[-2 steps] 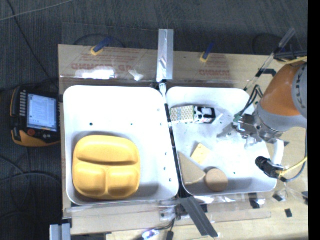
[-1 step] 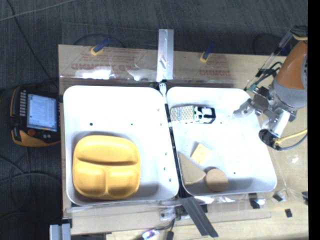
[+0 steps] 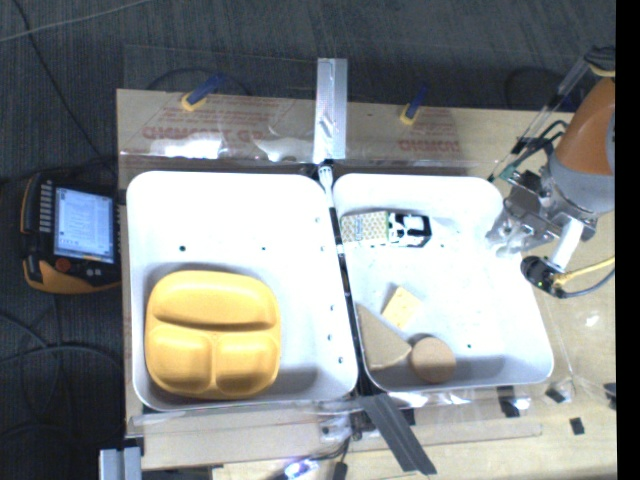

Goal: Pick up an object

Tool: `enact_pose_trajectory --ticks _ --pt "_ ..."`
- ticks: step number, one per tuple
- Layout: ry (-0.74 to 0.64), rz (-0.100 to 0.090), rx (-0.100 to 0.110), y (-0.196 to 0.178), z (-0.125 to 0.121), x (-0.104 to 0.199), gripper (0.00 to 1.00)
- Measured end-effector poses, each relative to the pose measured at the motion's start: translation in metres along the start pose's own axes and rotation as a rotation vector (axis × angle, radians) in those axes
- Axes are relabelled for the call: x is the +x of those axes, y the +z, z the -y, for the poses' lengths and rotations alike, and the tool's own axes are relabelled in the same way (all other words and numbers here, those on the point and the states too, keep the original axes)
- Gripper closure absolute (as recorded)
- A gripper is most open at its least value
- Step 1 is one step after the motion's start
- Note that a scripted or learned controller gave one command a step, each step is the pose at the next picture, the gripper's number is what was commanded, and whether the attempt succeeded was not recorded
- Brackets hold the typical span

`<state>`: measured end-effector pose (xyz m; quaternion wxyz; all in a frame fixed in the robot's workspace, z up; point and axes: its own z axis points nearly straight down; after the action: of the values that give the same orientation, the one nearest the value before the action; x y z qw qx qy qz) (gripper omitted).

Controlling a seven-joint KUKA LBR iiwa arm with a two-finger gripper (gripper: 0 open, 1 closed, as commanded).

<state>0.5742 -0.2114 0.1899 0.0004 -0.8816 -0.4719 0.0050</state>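
Note:
A large yellow moulded block (image 3: 212, 341) lies in the left bin (image 3: 230, 193), toward its front. In the right bin (image 3: 470, 268) a small tan cube (image 3: 400, 306) sits near the middle. In front of that cube a brown wedge (image 3: 382, 344) and a tan round piece (image 3: 433, 359) rest together, and a patterned flat pack (image 3: 385, 228) lies against the back wall. My gripper (image 3: 507, 238) hangs over the right bin's right rim, apart from all of these objects.
A handheld pendant with a lit screen (image 3: 72, 233) rests left of the bench. A metal divider post (image 3: 331, 108) stands behind the bins, with taped plastic sheeting on either side. Cables hang by the arm at the right.

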Motion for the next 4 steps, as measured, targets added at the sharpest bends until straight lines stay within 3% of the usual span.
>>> enact_pose_trajectory --ticks 1,2,3,4 --pt "-0.004 -0.003 -0.005 -0.146 -0.073 0.058 1.00" --pt "0.410 -0.005 -0.004 -0.244 -0.065 0.050 1.00" --pt "0.699 -0.005 -0.001 -0.244 -0.065 0.029 1.00" --pt "0.686 0.001 -0.001 -0.252 -0.065 0.030 1.00"
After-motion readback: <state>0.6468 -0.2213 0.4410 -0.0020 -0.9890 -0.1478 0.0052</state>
